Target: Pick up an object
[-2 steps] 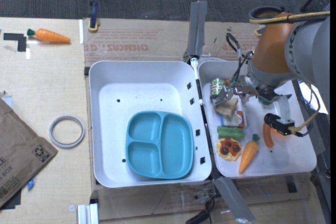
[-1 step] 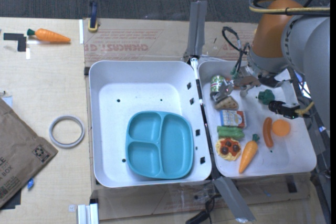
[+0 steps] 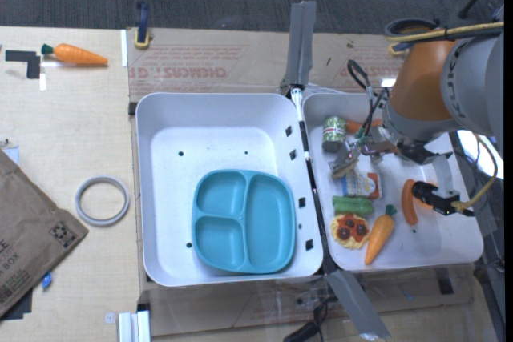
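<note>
- Camera view, looking down on the bench: two white bins sit side by side, the left bin (image 3: 160, 172) and the right bin (image 3: 449, 240).
- The left one holds a teal divided plate (image 3: 244, 220) with three compartments, lying flat toward the near right part of the bin.
- The right bin is where all the small stuff is. There's a small can (image 3: 334, 132) with a green label near the far left part of it, and just beside that a bit of orange peeking out past the arm's cables, can't tell what it is.
- The arm (image 3: 449, 84) comes in from the right, orange band over the far right corner of that bin, and the gripper (image 3: 350, 160) is down low just below the can. Honestly can't tell how its fingers stand, it's a dark metal jumble from this angle.
- Right under the gripper there's a small packet (image 3: 358, 185) with a blue and orange print, then a green strip (image 3: 353, 205), then a toy pizza slice (image 3: 350, 230) at the near edge.
- A toy carrot (image 3: 379, 235) lies tilted just right of the pizza, touching or nearly touching it.
- A red-orange sausage-like thing (image 3: 409, 200) sits further right, next to a black cable end.
- Outside the bins: another carrot (image 3: 74, 54) on the bench far left, a tape ring (image 3: 102, 199) left of the bins, and a cardboard box (image 3: 28, 232) corner at the left edge.
</note>
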Controlling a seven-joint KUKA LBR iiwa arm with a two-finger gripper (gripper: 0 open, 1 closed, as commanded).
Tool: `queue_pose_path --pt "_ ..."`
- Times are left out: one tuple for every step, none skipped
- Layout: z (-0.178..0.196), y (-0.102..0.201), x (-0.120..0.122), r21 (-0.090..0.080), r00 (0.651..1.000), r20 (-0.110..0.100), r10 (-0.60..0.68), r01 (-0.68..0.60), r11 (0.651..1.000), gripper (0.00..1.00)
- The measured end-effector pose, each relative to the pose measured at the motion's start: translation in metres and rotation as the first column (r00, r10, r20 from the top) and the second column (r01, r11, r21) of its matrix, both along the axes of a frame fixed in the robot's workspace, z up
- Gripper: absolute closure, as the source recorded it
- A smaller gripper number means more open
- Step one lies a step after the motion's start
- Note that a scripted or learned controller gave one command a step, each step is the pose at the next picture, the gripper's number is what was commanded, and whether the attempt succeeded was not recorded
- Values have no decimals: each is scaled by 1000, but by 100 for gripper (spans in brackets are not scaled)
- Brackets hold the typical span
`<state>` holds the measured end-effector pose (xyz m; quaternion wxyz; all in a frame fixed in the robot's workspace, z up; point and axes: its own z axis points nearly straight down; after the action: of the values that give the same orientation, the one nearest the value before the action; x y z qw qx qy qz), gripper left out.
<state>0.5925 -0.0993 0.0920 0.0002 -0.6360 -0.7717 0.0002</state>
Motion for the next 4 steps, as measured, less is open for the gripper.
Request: queue_pose_path --pt "100 16 10 -1 993 1 115 -115 993 0" --pt "14 -8 -41 0 993 2 117 -117 993 0" --pt "24 -10 -40 -3 994 5 112 -112 994 100" --pt "24 -9 -40 -3 994 5 112 -112 994 0"
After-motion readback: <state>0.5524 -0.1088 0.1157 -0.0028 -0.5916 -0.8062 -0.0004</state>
